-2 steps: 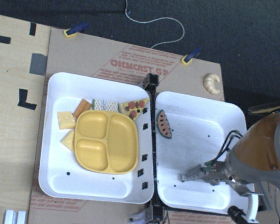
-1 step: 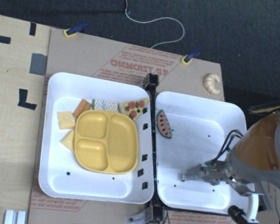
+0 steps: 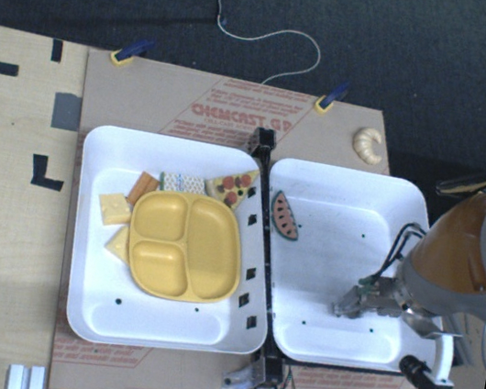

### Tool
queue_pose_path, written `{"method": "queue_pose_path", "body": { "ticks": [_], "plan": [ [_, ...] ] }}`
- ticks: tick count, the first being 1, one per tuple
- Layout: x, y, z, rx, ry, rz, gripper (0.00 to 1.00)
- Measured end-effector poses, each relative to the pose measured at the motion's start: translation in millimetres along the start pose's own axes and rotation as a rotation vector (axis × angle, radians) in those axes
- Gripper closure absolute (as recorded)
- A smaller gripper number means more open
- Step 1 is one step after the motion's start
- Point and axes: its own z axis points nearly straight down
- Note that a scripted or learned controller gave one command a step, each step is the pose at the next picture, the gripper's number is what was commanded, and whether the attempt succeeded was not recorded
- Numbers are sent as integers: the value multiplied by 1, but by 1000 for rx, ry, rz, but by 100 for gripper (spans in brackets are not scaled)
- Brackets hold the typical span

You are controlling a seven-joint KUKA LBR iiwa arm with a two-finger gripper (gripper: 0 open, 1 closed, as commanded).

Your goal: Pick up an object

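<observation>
My gripper (image 3: 346,306) hangs low over the right bin (image 3: 319,342), near its front right part, with the grey arm and orange band behind it at the right edge. A watermelon slice (image 3: 287,215) lies against the right bin's left wall, well to the gripper's upper left. In the left bin (image 3: 96,210) sits a yellow divided plate (image 3: 185,246). Around the plate's upper left lie a pizza slice (image 3: 233,185), a brown cracker (image 3: 142,188), pale cheese pieces (image 3: 114,209) and a speckled flat piece (image 3: 183,184). Nothing shows between the gripper's tips.
A cream croissant-shaped item (image 3: 370,145) lies on the cardboard behind the right bin. A white cable (image 3: 270,40) loops across the dark floor at the back. Black clips (image 3: 263,141) mark the divider between the bins.
</observation>
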Motion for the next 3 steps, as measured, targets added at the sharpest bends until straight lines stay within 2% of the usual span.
{"method": "queue_pose_path", "body": {
  "ticks": [1, 3],
  "plan": [
    [-7, -8, -51, -1, 1, 0, 100],
    [-7, -10, -131, -2, 1, -2, 100]
  ]
}}
